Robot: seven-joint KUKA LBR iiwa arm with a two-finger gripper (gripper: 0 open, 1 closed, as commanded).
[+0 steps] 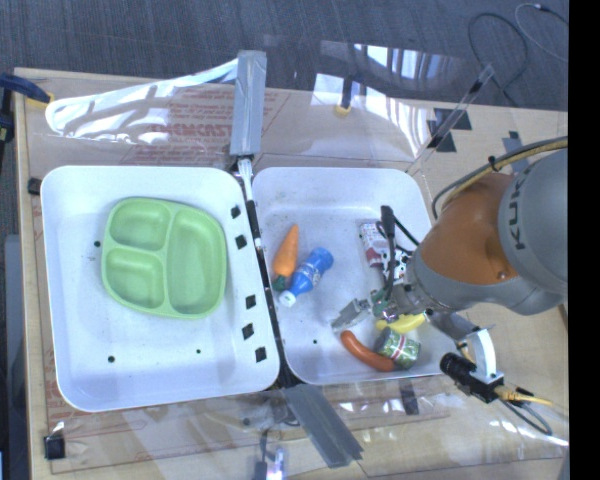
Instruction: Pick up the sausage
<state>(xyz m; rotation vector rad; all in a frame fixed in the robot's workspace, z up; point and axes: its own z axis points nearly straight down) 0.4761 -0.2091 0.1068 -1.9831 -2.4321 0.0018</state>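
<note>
The sausage is a short reddish-brown link lying near the front edge of the right bin. A green can touches its right end. My gripper hangs low over the right bin, just above and slightly behind the sausage, beside a yellow banana. The grey arm with its orange band reaches in from the right and hides part of the bin's right side. Nothing shows clearly in the gripper.
An orange carrot and a blue bottle lie at the left of the right bin. A small white and red packet lies further back. The left bin holds a green divided plate.
</note>
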